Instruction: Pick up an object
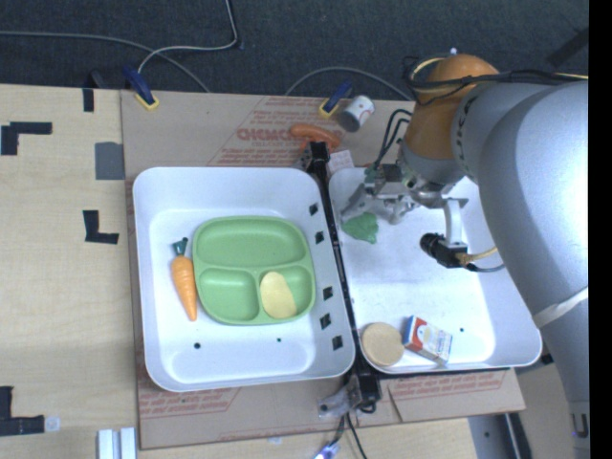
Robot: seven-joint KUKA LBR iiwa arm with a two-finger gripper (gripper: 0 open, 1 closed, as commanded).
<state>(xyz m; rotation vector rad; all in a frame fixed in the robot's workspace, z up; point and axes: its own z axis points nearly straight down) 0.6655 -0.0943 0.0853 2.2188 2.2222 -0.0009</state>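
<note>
My gripper [371, 205] is low over the far left corner of the right bin [478, 304], under the orange wrist band. A small green object [361, 227] lies right at its tip, against the bin's left wall; whether it is held I cannot tell. At the near edge of the same bin lie a round tan disc [382, 344] and a small red, white and blue box [426, 338]. The left bin [158, 194] holds a green divided plate [251, 242] with a yellow oval piece [278, 295] in one compartment, and an orange carrot [184, 285] beside the plate.
The grey arm covers the right side of the right bin. A black cable plug [442, 249] hangs near the wrist. An orange sausage-like item [316, 133] and clips lie on the cardboard behind the bins. The divider [330, 247] between the bins carries black clamps.
</note>
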